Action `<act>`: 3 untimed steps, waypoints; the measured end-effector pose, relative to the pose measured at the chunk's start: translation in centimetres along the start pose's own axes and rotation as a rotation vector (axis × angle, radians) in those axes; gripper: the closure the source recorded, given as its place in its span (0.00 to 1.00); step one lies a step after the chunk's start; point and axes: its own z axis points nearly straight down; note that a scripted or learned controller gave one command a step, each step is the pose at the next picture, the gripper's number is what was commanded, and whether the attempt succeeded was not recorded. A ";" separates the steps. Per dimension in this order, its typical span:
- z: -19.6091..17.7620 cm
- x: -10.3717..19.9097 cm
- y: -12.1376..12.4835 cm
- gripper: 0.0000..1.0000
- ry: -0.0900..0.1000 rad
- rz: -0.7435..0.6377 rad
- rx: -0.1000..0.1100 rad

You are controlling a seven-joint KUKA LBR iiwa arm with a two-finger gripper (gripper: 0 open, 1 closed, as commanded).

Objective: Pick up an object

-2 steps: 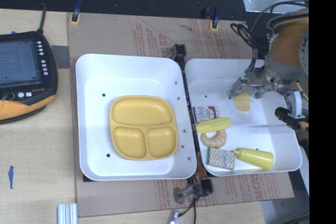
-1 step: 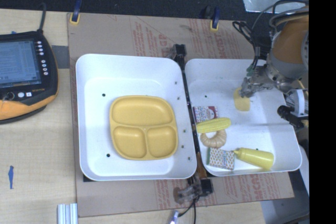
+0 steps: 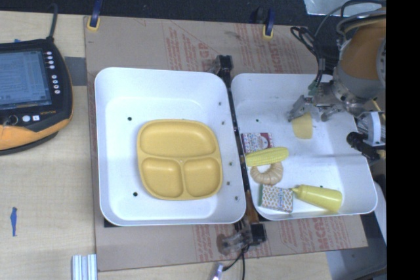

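Observation:
My gripper is over the upper part of the right bin, its two fingers spread apart, so it reads as open. A small pale yellow block lies on the bin floor just below the fingertips, nearer the left finger; it is not clamped between them. Lower in the same bin lie a corn cob, a tan ring-shaped pastry, a yellow squeeze bottle, a green-and-white packet and a red-and-white packet.
The left bin holds a yellow divided plate. A control tablet rests on the bench at the far left. The grey arm with its orange band comes in from the right, trailing cables.

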 end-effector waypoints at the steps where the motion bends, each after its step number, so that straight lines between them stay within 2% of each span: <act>1: 1.1 -0.6 -1.0 0.00 0.000 0.003 -0.002; 2: 0.0 -0.6 -1.0 1.00 0.000 0.001 -0.001; 3: 0.0 -0.6 -1.0 0.00 0.000 0.001 0.000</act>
